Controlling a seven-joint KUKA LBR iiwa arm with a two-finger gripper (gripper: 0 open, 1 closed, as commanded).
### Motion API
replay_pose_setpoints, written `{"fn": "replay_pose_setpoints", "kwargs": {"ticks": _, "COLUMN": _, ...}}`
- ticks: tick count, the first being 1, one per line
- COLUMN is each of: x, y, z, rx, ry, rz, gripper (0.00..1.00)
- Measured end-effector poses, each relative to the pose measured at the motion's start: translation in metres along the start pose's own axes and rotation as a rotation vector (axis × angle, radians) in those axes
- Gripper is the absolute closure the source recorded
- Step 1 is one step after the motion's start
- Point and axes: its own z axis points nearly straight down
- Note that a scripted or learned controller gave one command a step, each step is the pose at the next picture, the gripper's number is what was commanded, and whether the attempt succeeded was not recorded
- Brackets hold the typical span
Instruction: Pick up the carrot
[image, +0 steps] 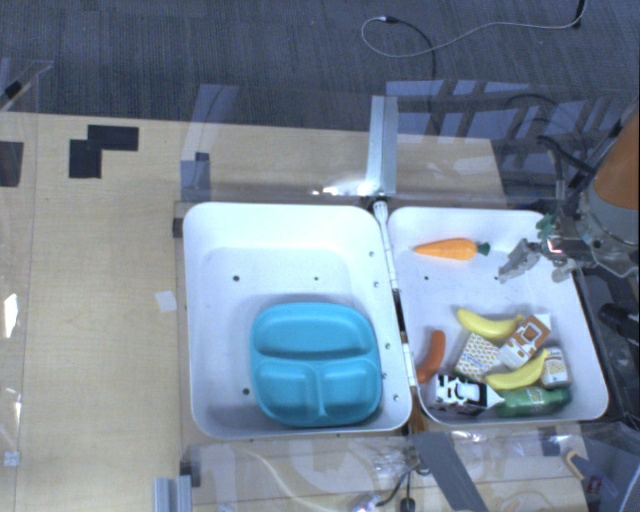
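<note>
White right-hand bin (592, 330) under the gripper (522, 260); blue divided tray (315, 362) well off to its left in the other bin. Gripper empty, fingers spread apart, nothing between them. Orange carrot (447, 249) just left of the fingertips, lying flat, not touching. Two bananas (487, 324) below, among small packets.

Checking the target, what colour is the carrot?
Orange with a green stem end; the carrot shows in the camera view.
</note>
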Motion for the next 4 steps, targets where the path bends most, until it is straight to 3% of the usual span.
{"fn": "replay_pose_setpoints", "kwargs": {"ticks": 1, "x": 0.053, "y": 0.058, "z": 0.002, "rx": -0.002, "ry": 0.000, "rz": 0.008, "gripper": 0.00}}
{"fn": "replay_pose_setpoints", "kwargs": {"ticks": 2, "x": 0.124, "y": 0.083, "z": 0.022, "rx": -0.001, "ry": 0.001, "rz": 0.227, "gripper": 0.00}}
{"fn": "replay_pose_setpoints", "kwargs": {"ticks": 3, "x": 0.087, "y": 0.104, "z": 0.094, "rx": -0.024, "ry": -0.003, "rz": -0.006, "gripper": 0.00}}
{"fn": "replay_pose_setpoints", "kwargs": {"ticks": 4, "x": 0.060, "y": 0.103, "z": 0.114, "rx": -0.007, "ry": 0.003, "rz": -0.255, "gripper": 0.00}}
